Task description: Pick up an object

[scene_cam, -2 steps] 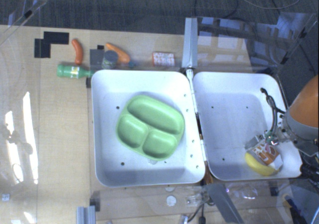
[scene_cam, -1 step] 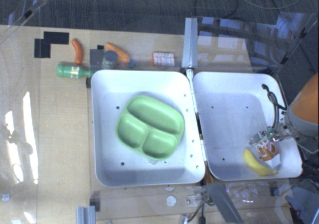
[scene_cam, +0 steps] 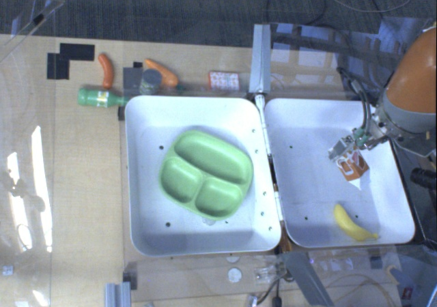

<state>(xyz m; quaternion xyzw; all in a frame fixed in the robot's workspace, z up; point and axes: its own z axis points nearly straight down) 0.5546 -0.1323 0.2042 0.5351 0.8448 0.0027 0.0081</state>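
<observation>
Camera view: pincer [scene_cam: 347, 151] over orange packet [scene_cam: 352, 166], banana [scene_cam: 354, 224] near right bin's front rim [scene_cam: 348, 242].

Right bin [scene_cam: 307, 183]: open floor at left and centre. Obstacles: banana [scene_cam: 354, 224] near front wall, small carton [scene_cam: 353, 166] beside the hand [scene_cam: 349, 145].

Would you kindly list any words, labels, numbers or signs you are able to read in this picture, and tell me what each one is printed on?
No text here can be read.
Small red and white packet on the bench behind the bins: printing too blurred to read.
Orange and white carton in the right bin, at the gripper: markings too small to read.
Green bottle left of the left bin: no legible label.
</observation>
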